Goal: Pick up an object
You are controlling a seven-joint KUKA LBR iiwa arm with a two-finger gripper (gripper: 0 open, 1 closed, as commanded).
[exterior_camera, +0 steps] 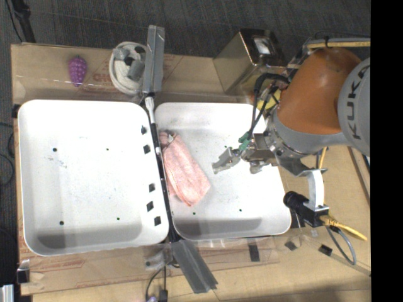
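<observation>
A pink, soft, oblong object (184, 169) lies in the right bin (220, 226), close to its left wall, tilted from upper left to lower right. My gripper (223, 161) hangs over the middle of the right bin, to the right of the pink object and apart from it. Its grey fingers point left toward the object. Nothing shows between them. The grey arm with its orange band (315, 93) reaches in from the right.
The left bin (82, 175) sits beside the right one, with a black-clipped divider (153, 168) between them. Behind the bins are a purple grape-like item (77, 70), a white roll (128, 68) and a tan box (249, 58). Cables lie at the lower right.
</observation>
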